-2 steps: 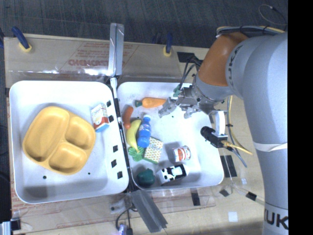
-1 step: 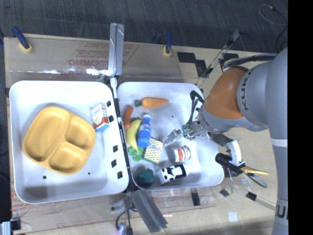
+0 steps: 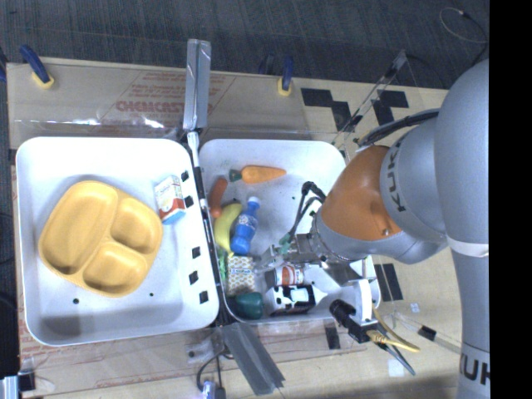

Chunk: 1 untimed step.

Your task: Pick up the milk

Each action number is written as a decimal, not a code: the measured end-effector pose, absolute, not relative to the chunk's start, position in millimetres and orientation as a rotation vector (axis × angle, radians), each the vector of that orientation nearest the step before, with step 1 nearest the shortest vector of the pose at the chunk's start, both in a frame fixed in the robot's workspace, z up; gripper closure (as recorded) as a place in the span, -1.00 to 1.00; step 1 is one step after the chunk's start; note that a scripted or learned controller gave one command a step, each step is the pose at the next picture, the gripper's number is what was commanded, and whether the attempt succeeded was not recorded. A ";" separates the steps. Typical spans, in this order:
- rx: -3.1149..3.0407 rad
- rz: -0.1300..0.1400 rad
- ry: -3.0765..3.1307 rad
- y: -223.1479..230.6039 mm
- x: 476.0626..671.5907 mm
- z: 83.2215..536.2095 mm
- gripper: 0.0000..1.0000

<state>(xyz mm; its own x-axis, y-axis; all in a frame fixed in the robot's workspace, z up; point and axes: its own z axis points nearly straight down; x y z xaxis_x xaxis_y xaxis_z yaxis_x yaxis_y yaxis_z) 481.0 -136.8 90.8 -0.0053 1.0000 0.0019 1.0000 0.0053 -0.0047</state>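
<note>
A black-and-white cow-patterned milk carton [image 3: 293, 298] lies on its side at the front of the right bin [image 3: 324, 152]. My gripper [image 3: 288, 271] hangs just above its far side, below the orange wrist band [image 3: 359, 202]. A small thing with a red-brown label sits right under the gripper, touching the carton. The arm hides the bin's right half.
Also in the right bin are a carrot [image 3: 263, 174], a banana [image 3: 225, 225], a blue bottle [image 3: 244, 227], a checkered packet [image 3: 240, 273] and a dark green item [image 3: 248, 305]. The left bin [image 3: 50, 306] holds a yellow sectioned plate [image 3: 100, 235] and a small red-and-white carton [image 3: 169, 198].
</note>
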 end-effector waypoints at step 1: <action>-2.208 0.005 -2.227 -137.4 480.8 99.9 1.00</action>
